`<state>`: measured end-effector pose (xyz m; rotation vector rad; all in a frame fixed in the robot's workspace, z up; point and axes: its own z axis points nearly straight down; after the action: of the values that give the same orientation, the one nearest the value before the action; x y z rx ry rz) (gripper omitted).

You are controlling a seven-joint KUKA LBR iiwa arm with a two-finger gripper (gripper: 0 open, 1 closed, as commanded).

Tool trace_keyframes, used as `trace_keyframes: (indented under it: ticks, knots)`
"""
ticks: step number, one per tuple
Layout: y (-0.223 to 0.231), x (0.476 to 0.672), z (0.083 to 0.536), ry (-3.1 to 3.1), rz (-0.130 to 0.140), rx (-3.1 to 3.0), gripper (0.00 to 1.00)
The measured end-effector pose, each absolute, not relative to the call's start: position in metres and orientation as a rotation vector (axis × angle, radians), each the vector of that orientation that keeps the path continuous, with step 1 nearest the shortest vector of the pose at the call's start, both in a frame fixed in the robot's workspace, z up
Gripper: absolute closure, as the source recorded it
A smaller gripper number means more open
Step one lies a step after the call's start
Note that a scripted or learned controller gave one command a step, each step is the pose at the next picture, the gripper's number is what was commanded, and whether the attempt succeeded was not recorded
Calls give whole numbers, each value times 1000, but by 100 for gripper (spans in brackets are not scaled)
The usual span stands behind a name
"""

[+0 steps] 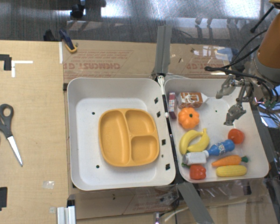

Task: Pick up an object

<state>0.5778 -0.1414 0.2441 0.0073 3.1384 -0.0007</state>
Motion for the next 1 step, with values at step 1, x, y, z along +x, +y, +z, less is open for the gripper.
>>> trace_keyframes:
  ticks: [1]
  knots:
    - [-106, 595, 124, 3117, 0, 379, 0]
